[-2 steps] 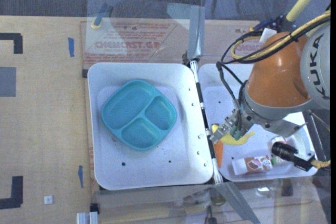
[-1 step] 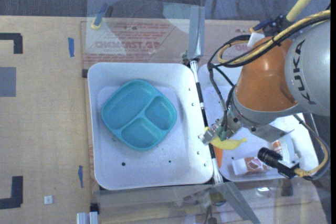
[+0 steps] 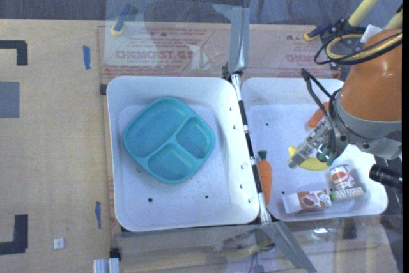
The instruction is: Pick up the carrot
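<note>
one carrot (image 3: 264, 179) is seen lying lengthwise along the left wall of the right bin (image 3: 281, 105), its green top pointing away from the near edge and its orange tip toward the near corner, just beside the divider between the two bins. nothing is touching it. near it, toward the bin's middle, a yellow piece (image 3: 312, 164) is partly covered by the gripper (image 3: 305, 151), which hangs above the bin floor, apart from the carrot; whether its jaws are open or closed cannot be told. two small packets (image 3: 326, 192) are laid along the near edge. a teal divided plate (image 3: 169, 139) is held in the left bin (image 3: 128, 201). the approach step is judged to be in hand: the gripper must be shifted toward the left wall, aligned across the carrot's narrow width, and lowered without striking the wall
</note>
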You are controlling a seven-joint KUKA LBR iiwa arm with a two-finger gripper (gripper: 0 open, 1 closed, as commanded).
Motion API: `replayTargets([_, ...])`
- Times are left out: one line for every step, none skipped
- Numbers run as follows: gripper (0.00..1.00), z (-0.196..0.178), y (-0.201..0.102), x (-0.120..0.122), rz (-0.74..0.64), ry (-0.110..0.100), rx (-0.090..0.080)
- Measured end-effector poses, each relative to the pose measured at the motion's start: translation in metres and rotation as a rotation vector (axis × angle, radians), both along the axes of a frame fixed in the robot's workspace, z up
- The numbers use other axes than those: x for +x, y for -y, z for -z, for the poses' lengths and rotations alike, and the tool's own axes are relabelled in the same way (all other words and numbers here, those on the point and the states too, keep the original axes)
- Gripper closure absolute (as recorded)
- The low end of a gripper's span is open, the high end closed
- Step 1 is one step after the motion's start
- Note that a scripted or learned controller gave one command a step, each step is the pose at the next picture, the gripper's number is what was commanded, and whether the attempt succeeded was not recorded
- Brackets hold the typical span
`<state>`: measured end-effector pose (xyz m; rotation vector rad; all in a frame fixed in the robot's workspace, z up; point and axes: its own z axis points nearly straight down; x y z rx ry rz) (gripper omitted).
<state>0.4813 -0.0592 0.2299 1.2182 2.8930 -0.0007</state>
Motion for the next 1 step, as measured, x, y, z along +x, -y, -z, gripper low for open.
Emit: replayTargets([1.0,0.0359,-0.0237,-0.0005,-0.282,-0.005,0.002])
